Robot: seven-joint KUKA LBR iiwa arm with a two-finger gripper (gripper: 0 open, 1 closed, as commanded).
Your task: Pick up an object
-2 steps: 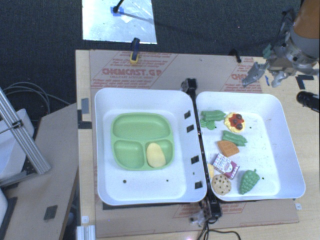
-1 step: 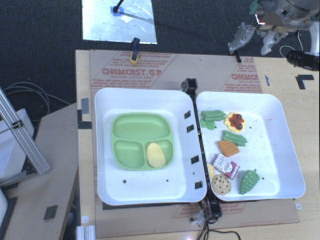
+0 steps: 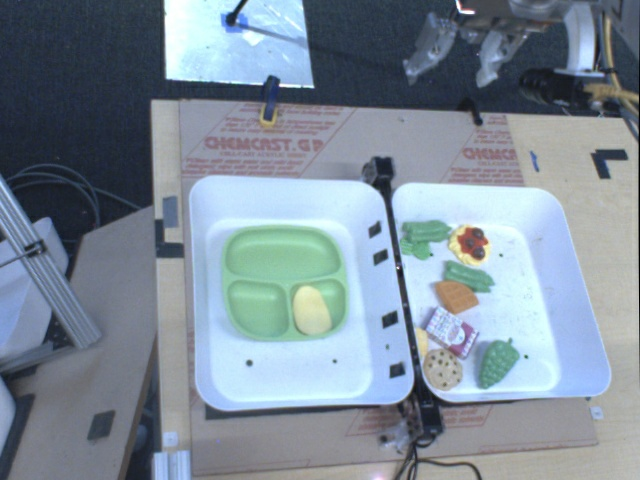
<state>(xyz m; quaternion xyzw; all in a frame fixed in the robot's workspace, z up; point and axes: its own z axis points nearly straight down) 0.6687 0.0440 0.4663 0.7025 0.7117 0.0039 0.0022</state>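
Nearest us, a cookie [image 3: 442, 368] and green grapes [image 3: 498, 362] lie along the right bin's [image 3: 570, 268] front edge, with more toy food toward its back-left corner. We see the pincer [image 3: 461, 55] spread open and holding nothing, beyond the surface's far edge. A yellow piece [image 3: 312, 310] sits in the green tray [image 3: 285, 281] in the left bin [image 3: 210, 268].

Red lettering was printed on the cardboard sheet [image 3: 330, 143] beneath the 2 white bins [image 3: 290, 193]; the left imprint seemed to read "CHEMCAST GP", reversed or inverted. A second red imprint at right [image 3: 488, 154] was too blurred to read.
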